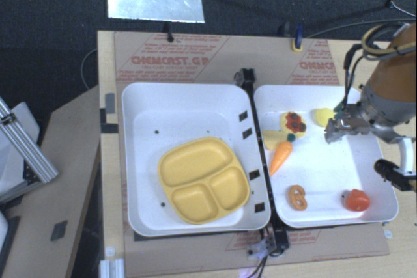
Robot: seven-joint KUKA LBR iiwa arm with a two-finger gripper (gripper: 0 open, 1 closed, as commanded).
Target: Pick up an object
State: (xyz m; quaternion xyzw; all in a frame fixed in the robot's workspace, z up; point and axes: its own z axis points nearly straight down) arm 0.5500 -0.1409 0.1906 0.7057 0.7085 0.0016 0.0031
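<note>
One carrot (281,156), one pretzel (297,197), one tomato (356,200)

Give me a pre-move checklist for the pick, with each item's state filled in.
1. Gripper over the right bin: ok.
2. Nearest target, the yellow piece, free of neighbours: ok.
3. Finger opening: cannot tell.
4. Object already held: cannot tell.
5. Other targets in the right bin, the carrot, pretzel and tomato, lying apart: ok.
6. Yellow tray in the left bin, away from the arm: ok.
</note>
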